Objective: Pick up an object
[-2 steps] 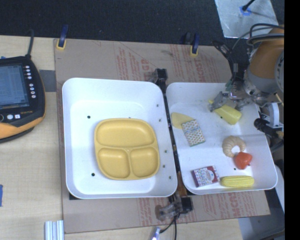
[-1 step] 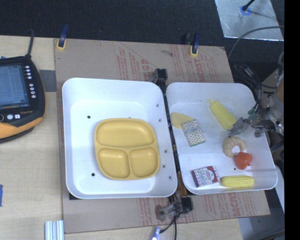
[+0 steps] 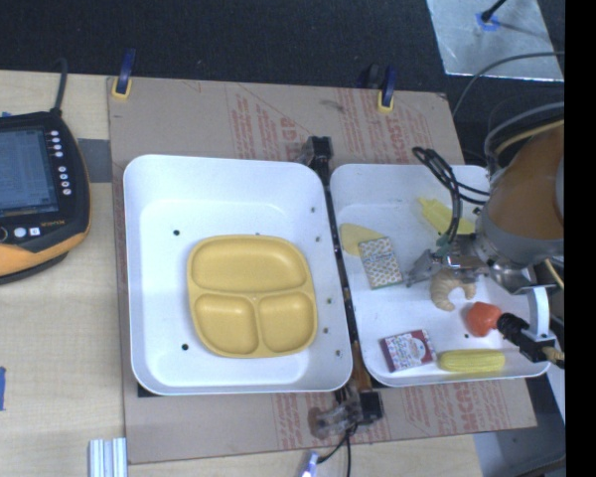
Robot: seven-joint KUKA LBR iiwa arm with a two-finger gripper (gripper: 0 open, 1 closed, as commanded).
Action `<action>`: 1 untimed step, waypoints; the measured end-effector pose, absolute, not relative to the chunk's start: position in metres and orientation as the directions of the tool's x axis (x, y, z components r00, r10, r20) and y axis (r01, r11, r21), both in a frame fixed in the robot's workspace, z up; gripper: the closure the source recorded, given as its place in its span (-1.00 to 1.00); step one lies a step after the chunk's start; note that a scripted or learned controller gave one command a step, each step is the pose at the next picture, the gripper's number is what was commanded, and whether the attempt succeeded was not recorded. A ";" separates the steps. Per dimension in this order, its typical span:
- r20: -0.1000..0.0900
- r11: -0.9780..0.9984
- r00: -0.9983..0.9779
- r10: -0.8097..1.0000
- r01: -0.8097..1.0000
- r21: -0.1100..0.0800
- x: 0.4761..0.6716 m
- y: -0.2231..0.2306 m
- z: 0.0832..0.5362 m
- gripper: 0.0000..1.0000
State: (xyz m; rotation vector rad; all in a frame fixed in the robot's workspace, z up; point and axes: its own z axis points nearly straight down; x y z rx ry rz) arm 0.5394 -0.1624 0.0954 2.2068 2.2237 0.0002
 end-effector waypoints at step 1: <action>-0.012 0.010 -0.010 1.000 1.000 0.014 0.542 -0.166 0.110 1.00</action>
